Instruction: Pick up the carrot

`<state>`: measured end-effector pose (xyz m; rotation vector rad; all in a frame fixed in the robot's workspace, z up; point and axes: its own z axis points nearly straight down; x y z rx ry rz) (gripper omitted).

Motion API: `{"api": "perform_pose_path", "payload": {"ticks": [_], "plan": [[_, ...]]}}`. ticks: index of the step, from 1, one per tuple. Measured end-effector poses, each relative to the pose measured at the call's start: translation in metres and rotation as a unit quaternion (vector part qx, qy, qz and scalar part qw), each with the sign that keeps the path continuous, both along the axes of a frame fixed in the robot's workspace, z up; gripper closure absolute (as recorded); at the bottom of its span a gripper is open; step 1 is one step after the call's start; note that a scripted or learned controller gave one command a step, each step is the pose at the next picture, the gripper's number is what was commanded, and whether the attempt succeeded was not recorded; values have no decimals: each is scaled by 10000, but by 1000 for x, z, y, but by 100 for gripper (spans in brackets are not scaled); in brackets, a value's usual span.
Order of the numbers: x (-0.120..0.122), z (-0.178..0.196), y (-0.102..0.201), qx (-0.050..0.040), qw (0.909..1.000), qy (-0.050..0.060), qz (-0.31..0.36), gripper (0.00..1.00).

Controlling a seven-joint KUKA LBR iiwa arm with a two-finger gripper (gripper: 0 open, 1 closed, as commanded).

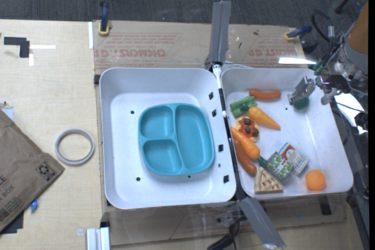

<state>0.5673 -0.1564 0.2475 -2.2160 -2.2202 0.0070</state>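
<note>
Both white bins sit on the table; carrot [263,117] lies diagonally near the right bin's [335,126] left wall, jaws hover open by its far-right corner.

Cardboard sheet [176,44]: red upside-down print, unreadable. Brown box [17,178]: "BOX".

The arm [358,38] is cut off by the right edge, so little beyond its wrist shows. The gripper [302,93] is small and dark against the right bin [334,132]; how its fingers stand cannot be told. A brown box [20,175] at lower left runs off the left edge. The print on the small carton [287,161] is too small to read. A grey strip [261,222] below the bins leaves the frame at the bottom.
</note>
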Motion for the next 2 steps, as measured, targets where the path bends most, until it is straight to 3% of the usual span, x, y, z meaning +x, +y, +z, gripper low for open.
{"api": "perform_pose_path", "payload": {"ticks": [1,2], "plan": [[21,-116,45,-2,9995,-2,-305,0],[26,-158,56,-3,9981,-15,-608,0]]}}
